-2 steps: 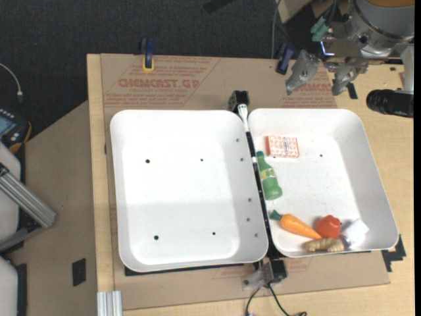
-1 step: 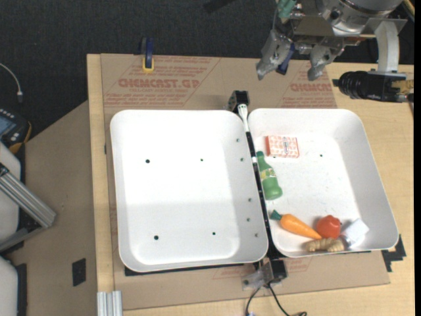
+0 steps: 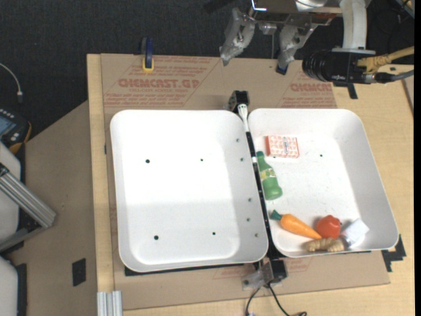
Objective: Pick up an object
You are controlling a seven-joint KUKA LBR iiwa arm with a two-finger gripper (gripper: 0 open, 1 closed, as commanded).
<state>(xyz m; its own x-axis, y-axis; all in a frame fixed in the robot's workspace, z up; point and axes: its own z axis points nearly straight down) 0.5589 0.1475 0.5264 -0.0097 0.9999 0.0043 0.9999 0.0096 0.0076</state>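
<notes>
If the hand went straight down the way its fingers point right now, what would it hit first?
Most likely the bare brown board behind the two bins. The hand hangs open above it, short of the right bin, though depth is hard to judge.

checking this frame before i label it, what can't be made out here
- The arm above the gripper: cut off by the top edge of the camera view.
- Print on the small pink box: too small to read.
- The white item in the right bin's near corner: too small and pale against the bin to identify.
- The brown piece beside the carrot: too small to name for certain.
</notes>
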